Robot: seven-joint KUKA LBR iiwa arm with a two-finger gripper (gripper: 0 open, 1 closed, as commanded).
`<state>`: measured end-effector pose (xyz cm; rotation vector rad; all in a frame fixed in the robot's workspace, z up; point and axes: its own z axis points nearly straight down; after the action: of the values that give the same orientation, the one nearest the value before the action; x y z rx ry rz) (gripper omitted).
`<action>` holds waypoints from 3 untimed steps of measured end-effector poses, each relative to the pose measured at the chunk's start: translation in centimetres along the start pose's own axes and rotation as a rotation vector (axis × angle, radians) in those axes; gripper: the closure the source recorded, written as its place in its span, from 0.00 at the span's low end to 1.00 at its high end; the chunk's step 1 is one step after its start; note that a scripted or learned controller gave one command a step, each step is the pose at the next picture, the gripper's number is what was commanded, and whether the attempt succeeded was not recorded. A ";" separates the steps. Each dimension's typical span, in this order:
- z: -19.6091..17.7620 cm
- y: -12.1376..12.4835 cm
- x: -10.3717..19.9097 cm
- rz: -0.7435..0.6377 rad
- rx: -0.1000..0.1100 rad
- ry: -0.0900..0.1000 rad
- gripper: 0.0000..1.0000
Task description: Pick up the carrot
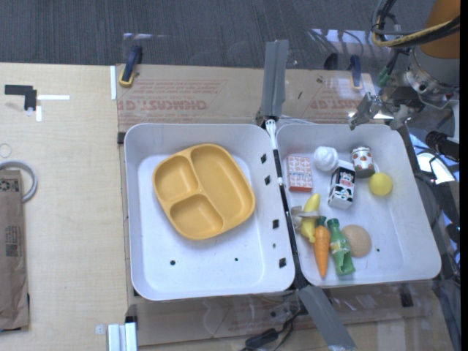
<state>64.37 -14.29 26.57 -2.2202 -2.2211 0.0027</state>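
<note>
The carrot [321,248] is orange and lies in the right bin [409,218] near its front left corner, tip pointing toward the front edge. A green bottle [340,248] lies against its right side and a yellow banana [311,210] touches its top end. My gripper [382,115] hangs over the far edge of the right bin, well behind and to the right of the carrot. It is open with nothing between its fingers.
The right bin also holds a brown round item [357,240], a yellow ball [380,184], a cow-print carton [341,187], a red-and-white box [298,172], a white lump [325,156] and a small can [361,159]. A yellow divided plate [203,190] sits in the left bin [146,269].
</note>
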 end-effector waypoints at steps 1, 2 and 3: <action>5.8 -13.0 3.6 0.046 0.002 0.000 0.00; 16.9 -16.3 4.6 0.435 -0.013 -0.001 0.00; 6.6 -16.6 -2.7 0.304 0.001 -0.001 0.00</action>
<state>47.71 -16.99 20.05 -2.5318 -1.8592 0.0049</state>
